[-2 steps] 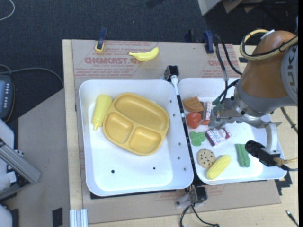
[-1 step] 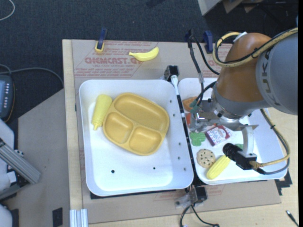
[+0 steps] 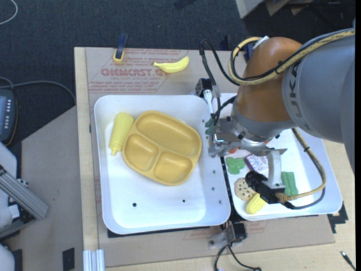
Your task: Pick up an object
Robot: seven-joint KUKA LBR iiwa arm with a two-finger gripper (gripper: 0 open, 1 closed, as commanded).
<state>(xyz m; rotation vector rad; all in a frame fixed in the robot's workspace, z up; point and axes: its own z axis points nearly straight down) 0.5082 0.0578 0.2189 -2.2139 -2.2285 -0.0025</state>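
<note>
My gripper [image 3: 246, 151] hangs below the orange band, over the left part of the right bin [image 3: 330, 199]. The wrist hides most of it. Just under it lie a green piece [image 3: 235, 165] and a pink-and-white packet [image 3: 258, 162]. Toward the front of the bin sit a round brown cookie [image 3: 243, 189], a small yellow piece [image 3: 255, 203] and a green block [image 3: 289, 184]. Nothing can be seen held in the gripper.
The left bin [image 3: 152, 208] holds a yellow divided plate [image 3: 162, 147] and a yellow bottle [image 3: 119, 132] beside it. A banana [image 3: 173, 65] lies on the cardboard behind the bins. Black and yellow cables [image 3: 304, 193] loop across the right bin.
</note>
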